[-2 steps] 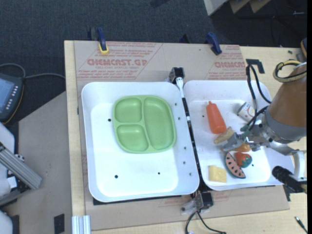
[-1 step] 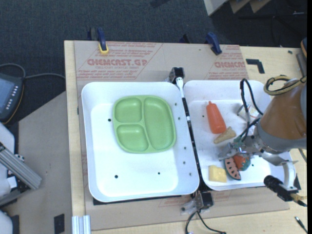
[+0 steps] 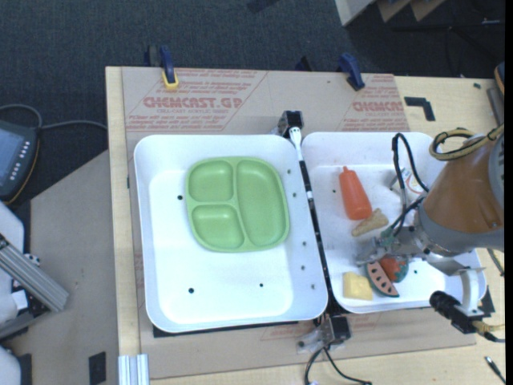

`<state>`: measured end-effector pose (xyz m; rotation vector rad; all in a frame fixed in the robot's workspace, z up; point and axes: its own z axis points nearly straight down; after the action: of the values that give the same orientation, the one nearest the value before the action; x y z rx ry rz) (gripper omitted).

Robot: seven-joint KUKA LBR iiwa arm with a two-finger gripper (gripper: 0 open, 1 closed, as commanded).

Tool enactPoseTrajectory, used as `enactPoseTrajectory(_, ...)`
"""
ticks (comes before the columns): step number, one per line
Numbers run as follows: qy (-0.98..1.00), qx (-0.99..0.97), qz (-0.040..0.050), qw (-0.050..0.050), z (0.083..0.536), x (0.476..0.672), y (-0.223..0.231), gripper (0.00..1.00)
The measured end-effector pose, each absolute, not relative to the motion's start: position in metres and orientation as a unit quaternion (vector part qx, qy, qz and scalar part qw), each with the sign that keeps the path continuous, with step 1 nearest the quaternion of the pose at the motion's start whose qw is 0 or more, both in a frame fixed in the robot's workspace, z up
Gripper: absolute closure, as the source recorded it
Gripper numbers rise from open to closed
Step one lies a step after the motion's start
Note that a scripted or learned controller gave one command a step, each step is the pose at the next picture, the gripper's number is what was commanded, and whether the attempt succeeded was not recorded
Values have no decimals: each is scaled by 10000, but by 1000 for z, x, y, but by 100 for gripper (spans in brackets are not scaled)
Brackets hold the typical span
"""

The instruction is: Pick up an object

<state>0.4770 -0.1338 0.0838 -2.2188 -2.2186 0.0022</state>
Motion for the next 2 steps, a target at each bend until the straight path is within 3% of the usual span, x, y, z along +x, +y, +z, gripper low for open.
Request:
enactPoseTrajectory(1, -7065, -7077, -4, 4, 95, 478, -134, 100)
enactPoseTrajectory(2, -7076, -7066, -13, -26, 157, 480, -129, 100)
